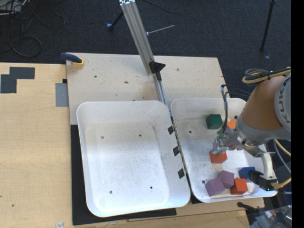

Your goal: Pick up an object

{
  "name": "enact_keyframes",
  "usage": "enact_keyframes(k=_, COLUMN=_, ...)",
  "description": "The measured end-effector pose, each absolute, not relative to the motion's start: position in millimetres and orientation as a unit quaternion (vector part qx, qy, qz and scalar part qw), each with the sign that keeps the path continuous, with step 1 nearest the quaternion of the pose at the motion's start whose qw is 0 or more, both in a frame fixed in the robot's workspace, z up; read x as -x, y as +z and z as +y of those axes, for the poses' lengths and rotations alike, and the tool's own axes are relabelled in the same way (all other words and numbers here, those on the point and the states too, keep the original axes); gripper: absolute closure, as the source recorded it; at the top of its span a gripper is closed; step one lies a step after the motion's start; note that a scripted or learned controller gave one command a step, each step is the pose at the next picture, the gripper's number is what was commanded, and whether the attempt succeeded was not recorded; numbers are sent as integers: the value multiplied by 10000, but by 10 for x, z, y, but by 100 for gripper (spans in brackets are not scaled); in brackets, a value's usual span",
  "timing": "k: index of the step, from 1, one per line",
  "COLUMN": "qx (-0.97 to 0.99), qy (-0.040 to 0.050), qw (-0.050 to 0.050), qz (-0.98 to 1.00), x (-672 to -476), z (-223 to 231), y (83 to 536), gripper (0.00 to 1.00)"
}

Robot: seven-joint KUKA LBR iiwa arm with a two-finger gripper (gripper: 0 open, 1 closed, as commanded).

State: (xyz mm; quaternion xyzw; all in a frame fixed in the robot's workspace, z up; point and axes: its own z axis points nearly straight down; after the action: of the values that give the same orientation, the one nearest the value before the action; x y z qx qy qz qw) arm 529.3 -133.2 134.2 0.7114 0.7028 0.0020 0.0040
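Pale speckled bench [118, 75] is seen bearing two shallow white bins: left bin [90, 127], right bin [190, 113]. Grey two-finger gripper [219, 148] is positioned low in the right bin, directly over a red cube [218, 157]; finger state cannot be told. Green cube [213, 121] is located behind it. Two purple blocks [220, 182], an orange-red block [239, 186] and a blue block [246, 172] are clustered at the near edge.

No readable text, labels or numbers anywhere.
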Motion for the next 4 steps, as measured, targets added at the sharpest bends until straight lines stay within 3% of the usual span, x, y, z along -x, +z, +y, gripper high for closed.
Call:
enact_keyframes(k=3, qx=-7069, qy=8, qw=15, qz=7073, x=-5238, z=-1476, y=2842, gripper=100)
enact_keyframes(k=4, qx=-7058, qy=0, qw=-7, qz=7084, x=-5429, z=-1050, y=2837, gripper=100)
